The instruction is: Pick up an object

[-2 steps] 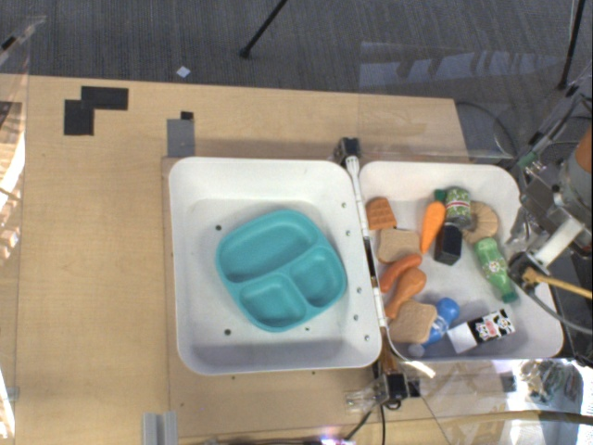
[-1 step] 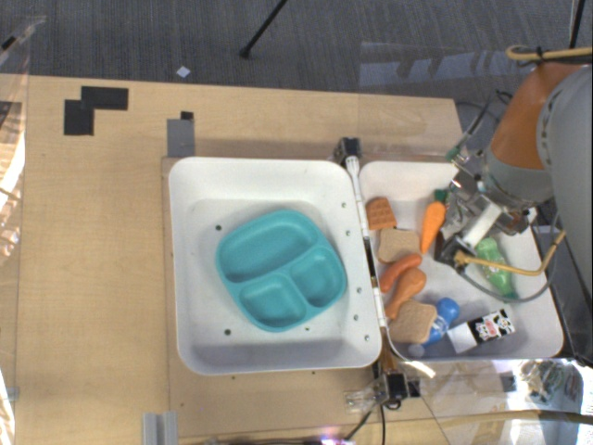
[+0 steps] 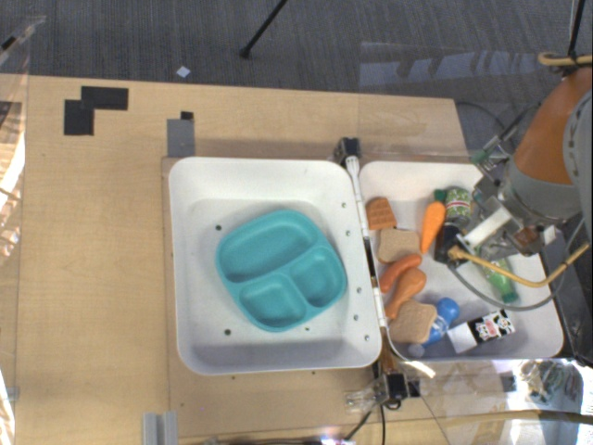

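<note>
Inside the right bin (image 3: pixel 547 336) lie all the things that could be picked, and none of them is lifted yet. An orange carrot (image 3: pixel 432 226) lies at about 9 o'clock from the gripper (image 3: pixel 512 241), near to it, and a green bottle (image 3: pixel 454 199) lies at about 10 o'clock. A second green thing (image 3: pixel 500 281) lies just below the gripper, at about 6 o'clock. Farther out, toward 8 o'clock, are two toast slices (image 3: pixel 398 244), two more orange pieces (image 3: pixel 403 281), a blue ball (image 3: pixel 447 311) and a black-and-white carton (image 3: pixel 484 327).

The gripper hangs over the right half of this bin. Whether it is open or closed cannot be told, because the wrist covers it, and nothing is visibly held in it. By this judgement the task is at its beginning part: the arm is placed above the objects, but the grasp and the lift are both left to do.

At 9 o'clock, well apart, the left bin (image 3: pixel 185 248) holds a teal divided plate (image 3: pixel 278 269).
</note>
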`<action>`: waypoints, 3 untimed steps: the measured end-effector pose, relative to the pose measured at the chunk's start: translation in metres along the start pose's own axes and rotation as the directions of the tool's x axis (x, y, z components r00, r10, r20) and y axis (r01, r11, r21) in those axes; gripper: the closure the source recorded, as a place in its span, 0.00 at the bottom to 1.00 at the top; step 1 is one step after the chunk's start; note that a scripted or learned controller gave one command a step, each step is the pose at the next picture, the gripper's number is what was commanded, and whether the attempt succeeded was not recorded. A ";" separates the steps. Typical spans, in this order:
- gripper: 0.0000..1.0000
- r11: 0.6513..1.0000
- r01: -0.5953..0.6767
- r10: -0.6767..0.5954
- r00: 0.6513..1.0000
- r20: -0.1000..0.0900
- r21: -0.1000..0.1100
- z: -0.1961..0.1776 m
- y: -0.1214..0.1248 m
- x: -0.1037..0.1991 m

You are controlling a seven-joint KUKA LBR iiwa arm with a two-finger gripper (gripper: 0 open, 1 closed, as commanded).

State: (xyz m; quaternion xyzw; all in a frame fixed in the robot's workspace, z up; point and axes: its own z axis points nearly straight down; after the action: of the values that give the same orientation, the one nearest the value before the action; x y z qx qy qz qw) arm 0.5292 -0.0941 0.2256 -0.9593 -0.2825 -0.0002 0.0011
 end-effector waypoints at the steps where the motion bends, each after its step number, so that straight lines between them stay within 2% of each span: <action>1: 1.00 0.961 -0.276 0.276 0.961 -0.006 -0.004 -0.104 -0.013 -0.003; 2: 1.00 0.934 -0.356 0.356 0.934 -0.003 -0.006 -0.117 0.019 -0.041; 3: 1.00 0.971 -0.237 0.237 0.971 0.014 0.007 0.082 0.062 -0.095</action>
State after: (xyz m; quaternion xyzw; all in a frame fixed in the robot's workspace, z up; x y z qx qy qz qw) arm 0.4825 -0.1973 0.1438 -0.9861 -0.1659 0.0074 0.0033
